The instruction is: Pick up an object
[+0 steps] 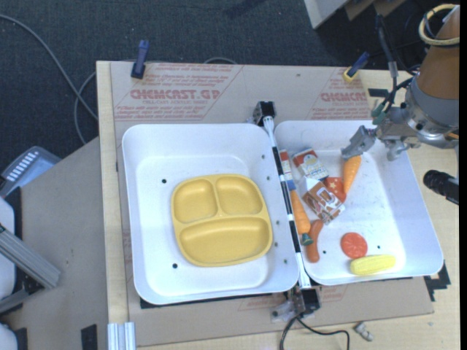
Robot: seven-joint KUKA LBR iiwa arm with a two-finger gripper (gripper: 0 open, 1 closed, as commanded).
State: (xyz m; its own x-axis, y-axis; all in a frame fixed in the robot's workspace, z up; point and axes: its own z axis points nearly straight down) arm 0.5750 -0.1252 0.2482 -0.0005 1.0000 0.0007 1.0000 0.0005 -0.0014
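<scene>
A dark carpet surrounds the tabletop [182,86], which is lined with printed cardboard. Far left of the fingers [359,143], the left bin [146,159] holds a yellow divided plate [221,219]. The right bin [408,217] carries snack packets [321,192], a tomato [354,245] and corn [373,264]. An orange carrot [351,174], tapered, lies just below the fingers; whether they are open or closed, I cannot tell.
</scene>
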